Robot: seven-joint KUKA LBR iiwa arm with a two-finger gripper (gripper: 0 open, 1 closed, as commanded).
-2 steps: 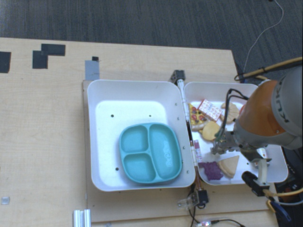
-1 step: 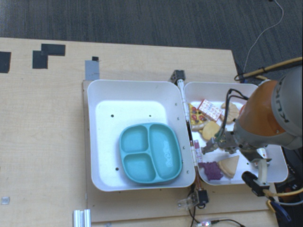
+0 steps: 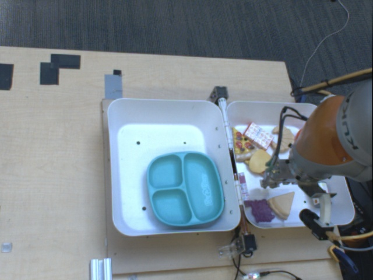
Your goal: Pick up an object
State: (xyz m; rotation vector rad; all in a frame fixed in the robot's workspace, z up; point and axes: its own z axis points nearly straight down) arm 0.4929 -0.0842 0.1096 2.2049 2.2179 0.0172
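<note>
The right bin (image 3: 348, 210) holds several toy foods. A pizza slice (image 3: 242, 144) and a red-and-white packet (image 3: 259, 135) lie at its back left. A yellow round piece (image 3: 259, 161) sits in the middle, with a purple piece (image 3: 260, 210) and a tan wedge (image 3: 283, 204) at the front. My gripper (image 3: 273, 178) hangs low over this bin, between the yellow piece and the tan wedge. The grey and orange wrist covers the bin's right half and hides the gripper's tips.
The left bin (image 3: 131, 134) holds a teal plate (image 3: 185, 188) with three compartments at its front right. A rail (image 3: 229, 144) runs between the two bins. Black markers (image 3: 57, 67) lie on the bench at the far left.
</note>
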